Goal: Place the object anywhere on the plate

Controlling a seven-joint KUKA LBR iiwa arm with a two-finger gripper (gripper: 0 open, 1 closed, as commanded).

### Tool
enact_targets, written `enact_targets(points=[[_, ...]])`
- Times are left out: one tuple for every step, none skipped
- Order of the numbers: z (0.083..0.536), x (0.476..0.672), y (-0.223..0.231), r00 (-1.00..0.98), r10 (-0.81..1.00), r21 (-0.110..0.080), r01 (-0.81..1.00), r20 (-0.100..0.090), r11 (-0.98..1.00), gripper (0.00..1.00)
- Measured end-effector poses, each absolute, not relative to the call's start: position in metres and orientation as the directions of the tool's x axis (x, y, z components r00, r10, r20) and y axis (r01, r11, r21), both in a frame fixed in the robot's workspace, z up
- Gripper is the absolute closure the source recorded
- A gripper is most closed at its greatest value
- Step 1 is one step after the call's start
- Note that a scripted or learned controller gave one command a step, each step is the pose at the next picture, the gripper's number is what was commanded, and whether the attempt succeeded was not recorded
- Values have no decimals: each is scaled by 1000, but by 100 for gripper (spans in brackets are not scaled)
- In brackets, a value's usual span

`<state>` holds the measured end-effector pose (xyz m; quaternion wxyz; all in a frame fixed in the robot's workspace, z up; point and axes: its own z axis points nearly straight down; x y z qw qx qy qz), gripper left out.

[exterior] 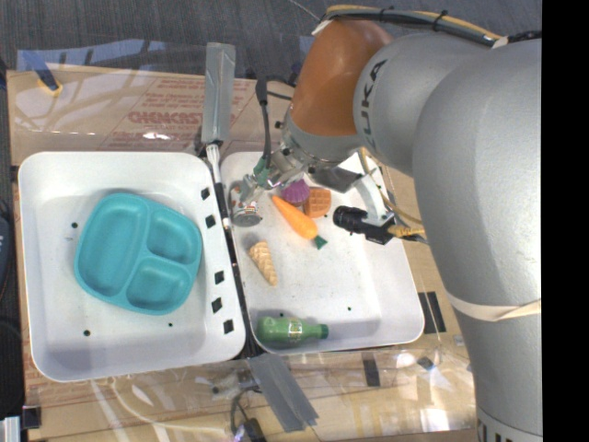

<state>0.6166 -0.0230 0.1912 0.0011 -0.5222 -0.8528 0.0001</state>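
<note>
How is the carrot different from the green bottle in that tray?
The carrot is orange and tapered with a small green end; the bottle is green and rounder. The carrot lies slantwise near the bin's middle; the bottle lies level against its near wall. Both lie flat in the right bin, none on the plate.

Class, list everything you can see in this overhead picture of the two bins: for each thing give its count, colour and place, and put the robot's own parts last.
Bins: two, white, side by side on the bench.
Plate: one, teal, three sections, in the left bin.
Carrot: one, orange with green end, upper middle of the right bin.
Waffle: one, orange-brown, beside the carrot.
Purple piece: one, next to the waffle, kind unclear.
Cone: one, tan, middle of the right bin.
Bottle: one, green, lying at the right bin's near edge.
Arm: one, grey with orange band, over the right bin.
Gripper: one, metal, at the right bin's upper left.
</note>
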Motion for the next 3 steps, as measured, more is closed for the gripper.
enact_targets(points=[[191, 566, 65, -429, 903, -2, 903, 4, 429, 100], [110, 627, 100, -615, 788, 2, 788, -1, 615, 100], [103, 654, 132, -654, 756, 8, 756, -13, 654, 100]])
